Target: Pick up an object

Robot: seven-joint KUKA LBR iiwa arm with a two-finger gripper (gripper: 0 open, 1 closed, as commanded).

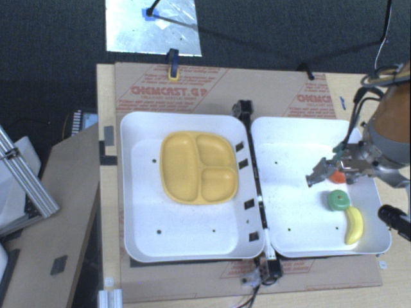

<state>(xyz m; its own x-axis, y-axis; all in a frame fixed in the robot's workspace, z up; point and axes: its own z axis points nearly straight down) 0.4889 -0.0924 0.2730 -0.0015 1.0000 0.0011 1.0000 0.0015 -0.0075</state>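
The pincer [319,174], its state impossible to tell, hovers in the right bin [289,149]. At its five o'clock lie a green ring-shaped toy [338,201] and a toy banana [353,226], probably light, smooth plastic, best grasped across its narrow middle.

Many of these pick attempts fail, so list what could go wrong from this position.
1. The green round object and the yellow banana lie almost touching, so a descent on one could nudge the other.
2. Both sit near the right bin's wall, which may crowd the end effector.
3. An orange object lies partly hidden under the end effector and could get bumped.
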